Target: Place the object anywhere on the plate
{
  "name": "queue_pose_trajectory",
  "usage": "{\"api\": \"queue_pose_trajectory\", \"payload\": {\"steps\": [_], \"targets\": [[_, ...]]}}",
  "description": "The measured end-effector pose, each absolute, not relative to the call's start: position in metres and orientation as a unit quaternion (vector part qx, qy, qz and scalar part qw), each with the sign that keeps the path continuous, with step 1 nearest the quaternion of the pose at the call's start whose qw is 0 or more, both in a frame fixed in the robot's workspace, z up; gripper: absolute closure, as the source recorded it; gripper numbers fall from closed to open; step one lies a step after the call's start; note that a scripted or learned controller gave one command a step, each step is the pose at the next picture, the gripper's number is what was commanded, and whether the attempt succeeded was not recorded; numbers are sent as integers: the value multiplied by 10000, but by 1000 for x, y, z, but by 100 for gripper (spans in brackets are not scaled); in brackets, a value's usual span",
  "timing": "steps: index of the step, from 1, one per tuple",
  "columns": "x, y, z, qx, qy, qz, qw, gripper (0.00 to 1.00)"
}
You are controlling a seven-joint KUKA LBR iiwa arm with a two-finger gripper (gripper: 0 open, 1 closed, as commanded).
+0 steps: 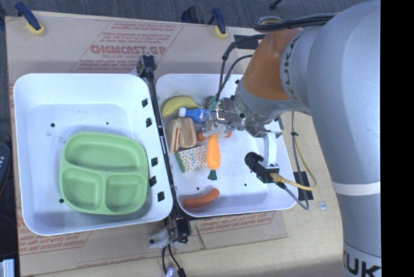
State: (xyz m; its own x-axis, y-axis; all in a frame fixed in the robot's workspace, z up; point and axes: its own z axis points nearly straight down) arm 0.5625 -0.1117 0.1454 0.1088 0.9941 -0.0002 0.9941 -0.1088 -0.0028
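Observation:
A light green divided plate (pixel 103 172) lies in the left white bin (pixel 39 101). The right bin (pixel 259 198) holds several toy foods: a yellow banana (pixel 178 104), a small blue and white bottle (pixel 194 114), a brown sandwich piece (pixel 182 135), a patterned packet (pixel 193 158), an orange carrot (pixel 213 154) and a sausage (pixel 201 198). My gripper (pixel 218 121) hangs low over the upper middle of the right bin, right beside the bottle and just above the carrot's top end. The wrist hides what lies directly under it.
A black clip and divider (pixel 150 85) run between the two bins. Black cable fittings (pixel 259 169) and a yellow cable hang from the arm over the right bin's right side. Blue clamps (pixel 218 22) hold the cardboard at the bench's back edge.

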Motion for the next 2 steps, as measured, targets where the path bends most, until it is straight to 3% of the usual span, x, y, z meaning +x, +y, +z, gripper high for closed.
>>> {"api": "queue_pose_trajectory", "payload": {"steps": [1, 2], "targets": [[515, -77, 246, -8395, -5434, 13, 14, 100], [515, -76, 256, -8377, -5461, 21, 30, 100]]}}
